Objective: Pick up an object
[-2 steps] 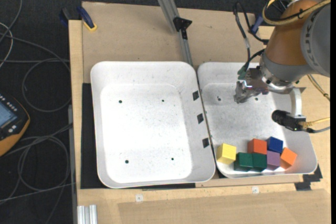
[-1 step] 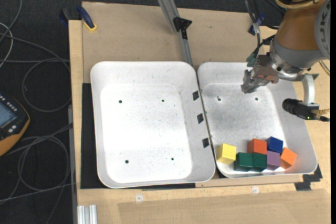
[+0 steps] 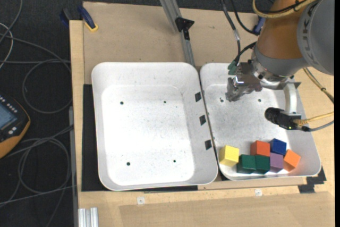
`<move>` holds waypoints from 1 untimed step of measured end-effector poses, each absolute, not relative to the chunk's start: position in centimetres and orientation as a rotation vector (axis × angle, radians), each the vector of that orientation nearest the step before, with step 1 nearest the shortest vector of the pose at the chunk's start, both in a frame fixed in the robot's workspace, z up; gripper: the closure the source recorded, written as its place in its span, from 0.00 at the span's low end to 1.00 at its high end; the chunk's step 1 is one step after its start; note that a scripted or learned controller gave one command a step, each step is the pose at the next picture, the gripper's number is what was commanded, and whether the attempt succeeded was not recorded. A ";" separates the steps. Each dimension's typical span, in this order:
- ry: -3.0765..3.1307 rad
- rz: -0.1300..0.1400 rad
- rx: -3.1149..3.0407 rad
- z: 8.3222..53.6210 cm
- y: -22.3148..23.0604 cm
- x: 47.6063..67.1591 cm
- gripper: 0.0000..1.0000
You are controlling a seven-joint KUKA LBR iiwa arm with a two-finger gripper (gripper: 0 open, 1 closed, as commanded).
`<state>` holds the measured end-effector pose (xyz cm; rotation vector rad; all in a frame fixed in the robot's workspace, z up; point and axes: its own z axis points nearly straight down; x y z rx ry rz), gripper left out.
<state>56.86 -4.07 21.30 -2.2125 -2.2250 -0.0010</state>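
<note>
Several coloured blocks lie along the near edge of the right bin (image 3: 234,119): a yellow block (image 3: 229,154), a dark green block (image 3: 253,163), a red-orange block (image 3: 261,148), a blue block (image 3: 278,145), a purple block (image 3: 277,160) and an orange block (image 3: 291,158). My gripper (image 3: 234,92) hangs over the far part of the right bin, well behind the blocks, pointing down. Nothing shows between its fingers. The view is too small to tell how the fingers stand.
The left bin (image 3: 106,114) stands beside the right one, with small black clips on the shared wall. A slanted metal pole (image 3: 170,2) rises behind the bins. Cables lie on the floor to the left.
</note>
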 end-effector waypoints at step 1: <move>-2.225 -0.001 -2.211 21.1 1.5 55.2 1.00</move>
